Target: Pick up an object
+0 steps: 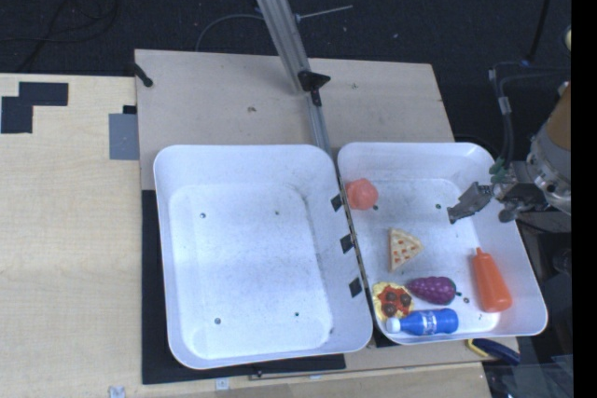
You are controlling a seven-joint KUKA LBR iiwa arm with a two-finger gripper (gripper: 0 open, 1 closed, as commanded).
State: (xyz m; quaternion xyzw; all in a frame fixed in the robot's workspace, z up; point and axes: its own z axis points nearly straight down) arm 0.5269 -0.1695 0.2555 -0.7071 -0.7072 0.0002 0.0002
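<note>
1. Overhead, the fixed camera looked down on a bench [233, 98] that bore two shallow white bins side by side.
2. Nothing lay on the floor of the left bin [177, 172].
3. All the objects sat in the right bin [420, 154], mostly toward its near end.
4. A pink-red ball [362, 194] rested against the right bin's left wall, near the divider between the bins.
5. A pizza slice toy [403, 249] lay around the middle of the right bin, well apart from the ball.
6. A purple bunch of grapes [432, 289] lay nearer the camera than the pizza slice, just beside a round yellow-and-red toy [393, 299] on its left.
7. A blue-and-white bottle [428, 322] lay on its side along the near wall, just below the grapes and the round toy.
8. An orange bottle [490, 281] lay along the right wall of the right bin, its narrow cap pointing away from the camera.
9. The arm [560, 144] reached in from the right, over the right bin's far right edge.
10. The gripper [471, 200] hung over the right side of the right bin, above the orange bottle's cap end and apart from every object.
11. Its dark fingers held nothing between them; whether they stood wide or narrow could not be told at that angle.
</note>
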